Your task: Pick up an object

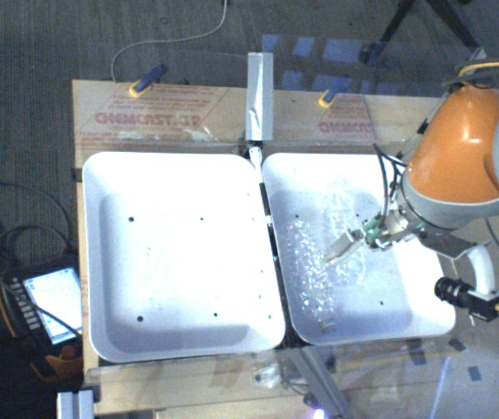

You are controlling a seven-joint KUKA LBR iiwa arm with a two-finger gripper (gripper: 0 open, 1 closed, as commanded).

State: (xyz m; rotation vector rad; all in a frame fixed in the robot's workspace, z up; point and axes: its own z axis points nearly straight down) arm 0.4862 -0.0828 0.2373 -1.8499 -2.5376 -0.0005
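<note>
Looking down at the desk, we are seeing two white bins side by side. The arm is reaching in from the right and is hanging over the right bin. The hand is sitting low over the middle of that bin. We are not able to tell if the hand is released or clenched, because it is small and blurry from up here. A pale bit is sticking out from it toward the left, and we are not sure what that is.

The thing we are going for is the clear shiny thing in the right bin, just beside the hand on its left. It is see-through and sparkly, so its edges are hard to find. A small piece is lying near the front wall of the same bin. The left bin is showing only a few dark dots.

We are thinking the reach is under way and the grab is not yet done. To do it well, we are wanting the hand right over the thickest sparkly part — not over bare white floor. Going straight down and slowly is the safest way. Clear stuff like this is likely light and slippery, so a soft, steady squeeze is best — then a slow lift.
</note>
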